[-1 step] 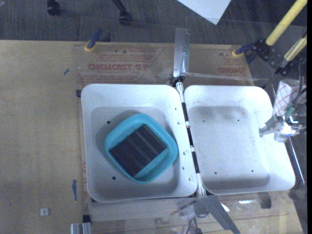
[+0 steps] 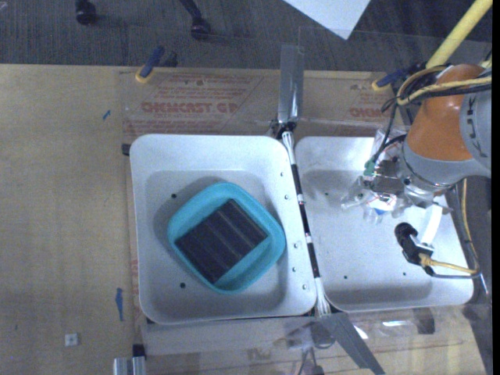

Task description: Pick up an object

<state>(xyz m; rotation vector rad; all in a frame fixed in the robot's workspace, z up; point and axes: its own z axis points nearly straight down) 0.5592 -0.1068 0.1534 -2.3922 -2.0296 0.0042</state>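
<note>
A blue dish [image 2: 226, 237] is lying in the middle of the left bin [image 2: 148, 162] on the counter [image 2: 62, 209], cradling a dark ribbed block [image 2: 219, 240]. The block's long axis is running diagonally, toward the bin's far right corner. The claw [image 2: 373, 203] is hanging over the right bin [image 2: 367, 276], near its far edge; how wide it stands, I cannot tell.

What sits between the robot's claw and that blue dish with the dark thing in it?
In the camera view, the divider where the two bins' rims meet lies between the gripper and the blue dish, plus bare white bin floor.
</note>
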